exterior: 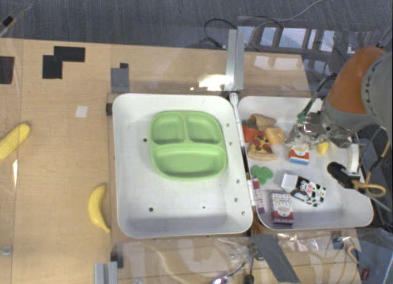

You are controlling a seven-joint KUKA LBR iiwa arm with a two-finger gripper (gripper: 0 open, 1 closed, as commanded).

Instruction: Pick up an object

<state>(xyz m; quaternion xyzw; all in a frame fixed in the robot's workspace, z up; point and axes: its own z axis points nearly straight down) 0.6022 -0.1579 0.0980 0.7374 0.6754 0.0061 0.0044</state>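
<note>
Glossy green plastic tray [187,144]; smooth white bins [132,172]; wood-look bench [55,166].

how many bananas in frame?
2, both on the bench left of the bins, outside them. One banana lies at the far left edge. The other banana lies beside the left bin, near its lower corner. More could be hidden under the arm.

Small toys crowd the right bin [362,215]: a pizza slice [261,144], a green piece [262,173], a red-and-white carton [299,154], a cow-patterned block [310,192] and a pink box [282,208] lying flat
</note>
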